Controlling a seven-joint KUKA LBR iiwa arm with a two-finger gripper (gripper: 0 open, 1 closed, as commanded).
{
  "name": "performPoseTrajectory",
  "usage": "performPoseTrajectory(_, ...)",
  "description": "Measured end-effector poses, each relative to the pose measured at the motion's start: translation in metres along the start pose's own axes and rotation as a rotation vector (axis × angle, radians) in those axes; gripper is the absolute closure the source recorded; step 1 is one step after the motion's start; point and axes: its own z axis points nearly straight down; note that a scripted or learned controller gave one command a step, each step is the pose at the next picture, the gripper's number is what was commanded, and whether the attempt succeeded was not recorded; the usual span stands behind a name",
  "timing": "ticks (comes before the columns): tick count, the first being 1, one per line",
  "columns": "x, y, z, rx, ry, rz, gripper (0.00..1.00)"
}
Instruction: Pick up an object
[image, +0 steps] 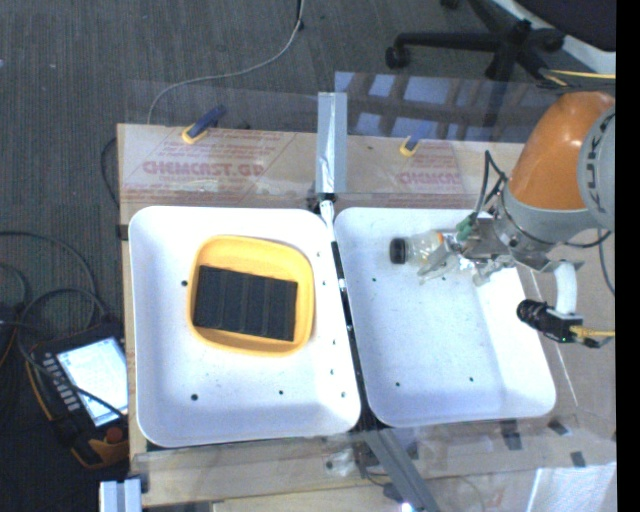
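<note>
The bench (230, 165) carried two shallow white bins side by side; the left bin (160, 400) held a yellow dish (215, 255) lying flat near its middle, and on that dish rested a dark ribbed rectangular block (246, 302), slightly skewed to the bin's walls; the right bin (450, 370) lay against the left one along a shared inner edge. The arm (565, 165), grey with its orange band, reached in from the right and hung over the upper right part of the right bin; its end effector (478, 250) sat low over the bin floor near the far wall, and whether it was spread or pressed together could not be told, the parts there being too cluttered to read. Just to the left of it, in the same bin, lay a small clear bottle (425, 247) on its side with a dark cap (397, 250) pointing toward the left bin; whether the end effector touched the bottle could not be told.
</note>
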Motion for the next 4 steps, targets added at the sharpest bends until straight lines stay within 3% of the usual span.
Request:
performPoseTrajectory(1,-0.015,0.050,0.037,-0.001,-0.001,-0.007,0.00)
performPoseTrajectory(2,-0.014,0.070,0.063,0.006,-0.005,-0.098,0.00)
performPoseTrajectory(3,0.004,0.085,0.059,0.038,-0.011,0.068,0.00)
performPoseTrajectory(4,-0.015,0.089,0.067,0.040,0.003,-0.065,0.00)
